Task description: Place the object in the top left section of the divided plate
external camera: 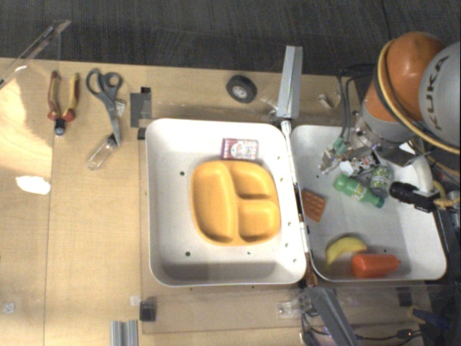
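From above, the robot's gripper (344,157) hangs over the right bin (425,262), just beside a green bottle (358,189) lying flat; whether it is apart or together cannot be told. The bottle looks light, rigid and slick, best taken across its narrow body. The yellow divided plate (235,200) sits in the left bin (169,193).

Yellow-orange divided plastic plate (235,200) in white bin (167,215); maroon patterned small card (239,148) at its 12 o'clock. Green plastic bottle (358,189), yellow banana (344,248), orange-red carrot-shaped toy (374,264), orange ridged rectangular piece (313,205).
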Robot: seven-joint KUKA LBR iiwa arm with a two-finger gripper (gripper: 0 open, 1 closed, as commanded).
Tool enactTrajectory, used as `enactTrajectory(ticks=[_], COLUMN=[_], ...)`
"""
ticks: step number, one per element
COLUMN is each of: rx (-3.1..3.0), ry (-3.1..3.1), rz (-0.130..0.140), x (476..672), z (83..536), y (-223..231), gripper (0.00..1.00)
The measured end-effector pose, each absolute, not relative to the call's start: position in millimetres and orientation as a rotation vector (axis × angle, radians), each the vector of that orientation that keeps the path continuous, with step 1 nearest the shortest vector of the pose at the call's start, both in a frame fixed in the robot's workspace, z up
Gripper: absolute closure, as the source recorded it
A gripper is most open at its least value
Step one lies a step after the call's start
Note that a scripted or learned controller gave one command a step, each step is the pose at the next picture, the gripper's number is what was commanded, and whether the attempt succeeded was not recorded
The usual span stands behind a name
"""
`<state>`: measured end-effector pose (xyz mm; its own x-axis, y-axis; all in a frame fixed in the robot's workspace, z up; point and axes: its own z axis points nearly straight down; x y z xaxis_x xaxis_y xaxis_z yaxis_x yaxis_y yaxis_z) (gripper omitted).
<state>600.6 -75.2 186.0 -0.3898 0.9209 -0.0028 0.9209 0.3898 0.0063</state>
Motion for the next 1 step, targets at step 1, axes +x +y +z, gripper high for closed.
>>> enactTrajectory(ticks=[1], rx=[1.650], ry=[2.665], rz=[0.005], x=[631.3], z=[186.5], y=[-78.9], gripper=[1.00])
